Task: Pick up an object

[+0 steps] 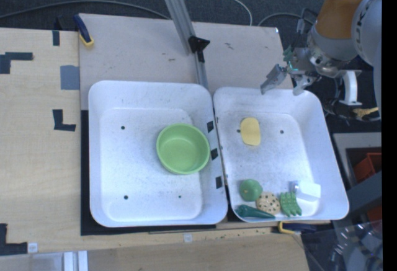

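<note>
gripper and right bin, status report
Gripper open, holding nothing, above right bin's far rim. Yellow object lies alone mid-bin. Nothing in the way.

Open floor surrounds yellow piece [250, 131] (clutter [276, 200] crowds near edge).

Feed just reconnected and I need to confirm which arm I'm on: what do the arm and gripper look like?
The arm is grey with a rounded orange band above the wrist, and black cables loop over its top. The gripper is metallic grey with two slim fingers.
</note>
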